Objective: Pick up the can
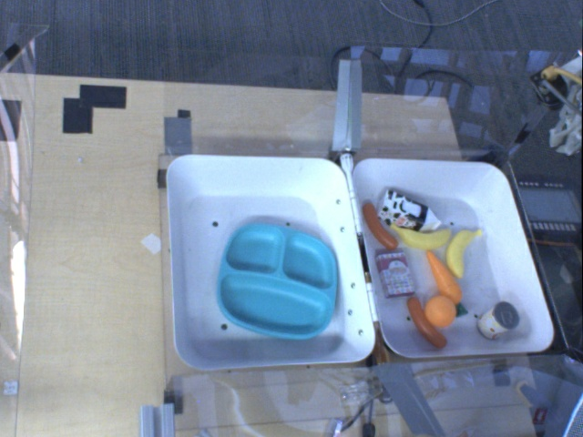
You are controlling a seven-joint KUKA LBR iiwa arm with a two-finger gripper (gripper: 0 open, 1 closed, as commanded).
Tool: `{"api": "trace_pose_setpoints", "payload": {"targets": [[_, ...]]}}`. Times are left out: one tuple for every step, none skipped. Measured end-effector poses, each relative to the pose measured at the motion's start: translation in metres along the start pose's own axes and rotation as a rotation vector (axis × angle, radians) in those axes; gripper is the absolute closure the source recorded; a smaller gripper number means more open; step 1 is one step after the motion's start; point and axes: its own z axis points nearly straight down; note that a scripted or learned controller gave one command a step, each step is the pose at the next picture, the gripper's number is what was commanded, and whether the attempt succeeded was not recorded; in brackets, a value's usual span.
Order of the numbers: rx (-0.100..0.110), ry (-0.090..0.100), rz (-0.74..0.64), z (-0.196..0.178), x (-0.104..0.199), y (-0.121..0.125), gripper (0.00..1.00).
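**Can at rest in right bin; pick not yet begun**

Item: can. Small, pale, lying on its side with its dark round end turned toward the camera. Location: near right corner of the right bin, close to the front wall. Nothing is touching it or gripping it.

Nearest neighbours: an orange well to its left, with a red sausage-shaped piece lying against it; a carrot above the orange. Further up: two bananas, a small maroon box, a black-and-white spotted pouch, a second red piece by the left wall.

Left bin: holds a blue divided tray.

Gripper: its state cannot be told from this picture.

Step in hand, by judgement: the approach, at its very start. The next move calls for coming down over the near right corner, with the fingers set across the can's round body rather than its ends. The front wall crowds that side; a can on its side may roll when nudged.
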Motion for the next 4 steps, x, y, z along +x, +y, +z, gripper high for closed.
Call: {"api": "trace_pose_setpoints", "payload": {"targets": [[-0.003, 0.004, -0.196, -0.037, 0.016, 0.003, 1.0], [-0.002, 0.004, 0.053, -0.064, 0.033, -0.02, 1.0], [-0.002, 0.004, -0.197, -0.048, 0.019, 0.005, 1.0], [-0.001, 0.004, 0.117, -0.064, -0.002, -0.002, 1.0]]}}
